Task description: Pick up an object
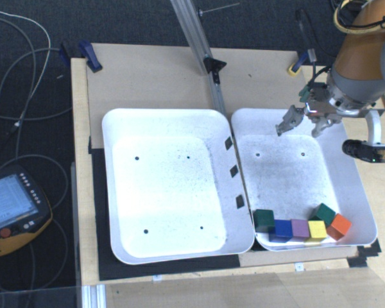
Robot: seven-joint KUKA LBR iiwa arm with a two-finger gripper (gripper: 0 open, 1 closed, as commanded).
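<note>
Claw up top, blocks down low

We see the claw (303, 124) hanging at twelve o'clock over the right bin (350, 172), its fingers spread apart and clamping nothing. Well away at six o'clock, along the near rim, sit the blocks: dark green (264, 219), blue (283, 228), purple (299, 228), yellow (317, 229), orange (339, 225), with another green block (323, 212) behind them.

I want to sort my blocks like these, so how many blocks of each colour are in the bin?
All sit along the near edge of the right bin.
Green blocks: 2
Blue block: 1
Purple block: 1
Yellow block: 1
Orange block: 1
Total: 6 blocks
</note>
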